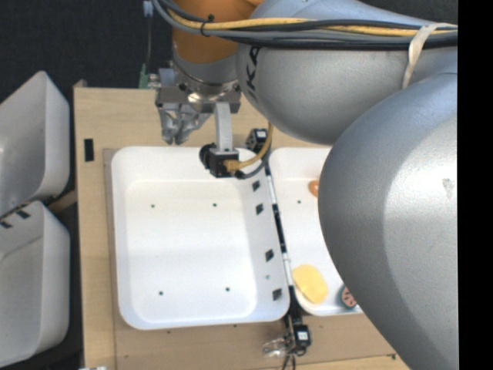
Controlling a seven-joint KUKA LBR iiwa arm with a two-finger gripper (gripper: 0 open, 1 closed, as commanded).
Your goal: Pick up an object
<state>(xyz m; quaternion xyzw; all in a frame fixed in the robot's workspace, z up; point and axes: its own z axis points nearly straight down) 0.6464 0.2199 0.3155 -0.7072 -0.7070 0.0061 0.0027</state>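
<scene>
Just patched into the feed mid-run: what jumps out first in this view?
The grey arm dominates, bulking across the top and right and covering much of the right bin. Its orange band sits at top centre, with the claw hanging just beyond the far rim of the left bin. A yellow object lies in the right bin's near left corner.

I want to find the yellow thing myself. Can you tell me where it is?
Look at the right bin, partly hidden by the big grey arm. In its near corner, beside the divider, lies the yellow thing. It is an oval, pale yellow lump, bigger than the orange bit farther back.
</scene>
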